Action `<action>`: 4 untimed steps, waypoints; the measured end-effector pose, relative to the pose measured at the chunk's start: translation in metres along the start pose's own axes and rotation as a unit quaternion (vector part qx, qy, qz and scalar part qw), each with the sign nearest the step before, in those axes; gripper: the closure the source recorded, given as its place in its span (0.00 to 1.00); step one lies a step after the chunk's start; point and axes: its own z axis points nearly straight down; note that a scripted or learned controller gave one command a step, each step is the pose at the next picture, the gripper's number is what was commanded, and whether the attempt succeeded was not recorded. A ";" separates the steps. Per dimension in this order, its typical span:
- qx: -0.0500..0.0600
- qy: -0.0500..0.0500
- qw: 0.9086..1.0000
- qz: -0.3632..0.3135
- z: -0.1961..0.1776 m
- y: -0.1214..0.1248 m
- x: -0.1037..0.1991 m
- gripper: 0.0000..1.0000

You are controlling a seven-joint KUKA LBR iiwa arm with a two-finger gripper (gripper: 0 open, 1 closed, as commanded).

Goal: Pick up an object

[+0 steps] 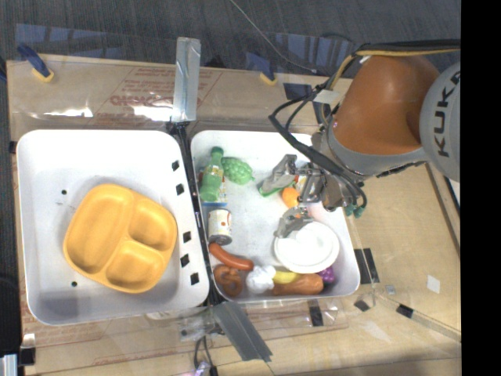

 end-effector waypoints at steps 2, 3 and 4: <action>0.000 -0.002 1.000 0.017 0.140 -0.097 -0.105 0.00; 0.000 -0.001 0.996 0.084 0.164 -0.092 -0.067 0.00; 0.000 -0.003 0.997 0.080 0.151 -0.090 -0.069 1.00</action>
